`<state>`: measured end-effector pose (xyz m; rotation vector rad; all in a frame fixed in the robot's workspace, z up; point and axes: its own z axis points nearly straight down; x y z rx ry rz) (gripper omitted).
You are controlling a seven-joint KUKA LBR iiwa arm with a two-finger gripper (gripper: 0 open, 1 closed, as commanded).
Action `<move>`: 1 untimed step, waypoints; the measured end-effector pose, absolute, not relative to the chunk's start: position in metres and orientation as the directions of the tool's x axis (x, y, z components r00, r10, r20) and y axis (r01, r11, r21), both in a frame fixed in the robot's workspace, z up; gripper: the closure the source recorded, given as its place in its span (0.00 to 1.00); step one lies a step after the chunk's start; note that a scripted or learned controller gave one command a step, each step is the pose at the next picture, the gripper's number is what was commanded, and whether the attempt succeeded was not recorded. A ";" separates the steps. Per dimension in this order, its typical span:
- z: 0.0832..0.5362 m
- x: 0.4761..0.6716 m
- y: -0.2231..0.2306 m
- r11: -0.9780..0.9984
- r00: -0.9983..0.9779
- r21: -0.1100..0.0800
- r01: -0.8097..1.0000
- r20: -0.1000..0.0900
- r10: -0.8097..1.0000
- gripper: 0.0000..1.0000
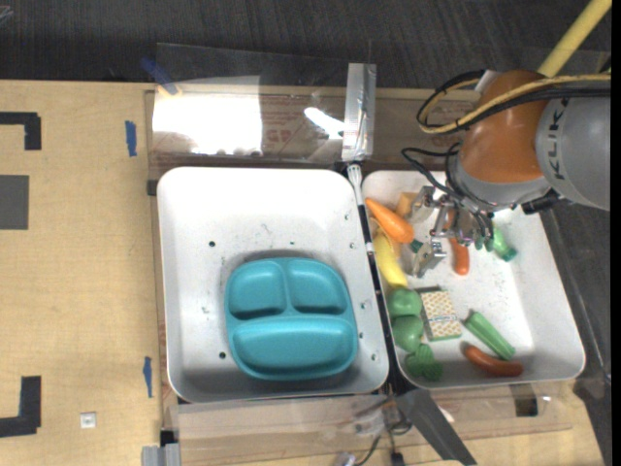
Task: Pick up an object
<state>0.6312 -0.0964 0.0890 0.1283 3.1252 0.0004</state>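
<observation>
My gripper (439,250) hangs over the right bin (543,289), fingers apart, nothing held; carrot (390,223) at nine o'clock; pick undone.

Left white bin (194,192) left of gripper (446,241), touching right white bin (539,299) beneath gripper. Teal divided tray (289,318) flat in left bin, left of and nearer camera than gripper. Clear plastic sheet (252,115) beyond left bin, up-left of gripper. Cardboard surface (78,260) far left, bearing blue tape bits (130,137) and black corner marks (24,129). Yellow pole (579,29) up-right of gripper, tilted.
</observation>
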 end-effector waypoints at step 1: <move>0.090 0.578 -0.099 0.981 -0.981 0.002 0.193 -0.012 0.193 0.00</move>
